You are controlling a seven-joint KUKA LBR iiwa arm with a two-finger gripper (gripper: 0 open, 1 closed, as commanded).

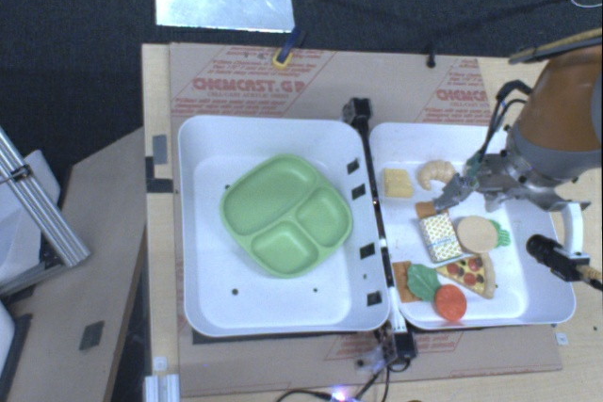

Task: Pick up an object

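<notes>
A: Where is the gripper [452,191], and what is its state?

B: It hangs over the right bin [546,301], just beside the croissant [437,171]. Whether it is wide or narrow cannot be told.

A: What risk applies?

B: The items lie crowded. The cracker [439,235], sandwich [479,233], pizza slice [471,275] and tomato [450,303] touch or nearly touch, so a descent may nudge a neighbour or grip two at once.

A: Other items?

B: A cheese block [399,183] lies left of the croissant. The green tray [285,215] sits in the left bin [203,297], well apart.
</notes>
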